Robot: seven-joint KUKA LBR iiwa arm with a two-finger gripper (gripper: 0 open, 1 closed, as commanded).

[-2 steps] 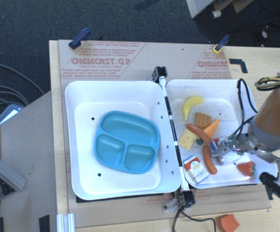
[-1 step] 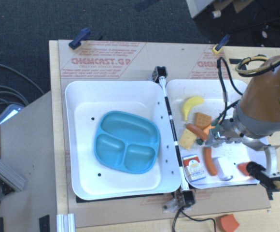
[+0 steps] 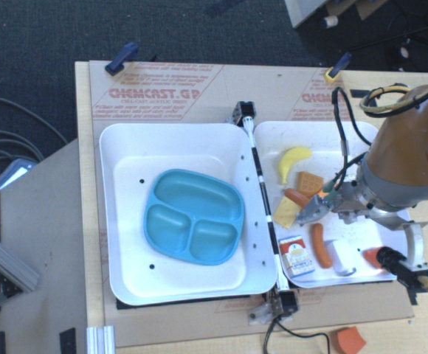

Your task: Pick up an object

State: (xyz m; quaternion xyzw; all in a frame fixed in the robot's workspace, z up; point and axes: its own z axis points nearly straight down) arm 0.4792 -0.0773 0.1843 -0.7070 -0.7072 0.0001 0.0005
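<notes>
The table (image 3: 162,87) carries two shallow white bins touching side by side: one (image 3: 118,198) well left of the gripper (image 3: 313,209), one (image 3: 273,135) beneath it.

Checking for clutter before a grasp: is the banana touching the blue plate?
Apart. The camera view shows the banana in the right bin and the blue plate in the left bin, the bin walls between them.
</notes>
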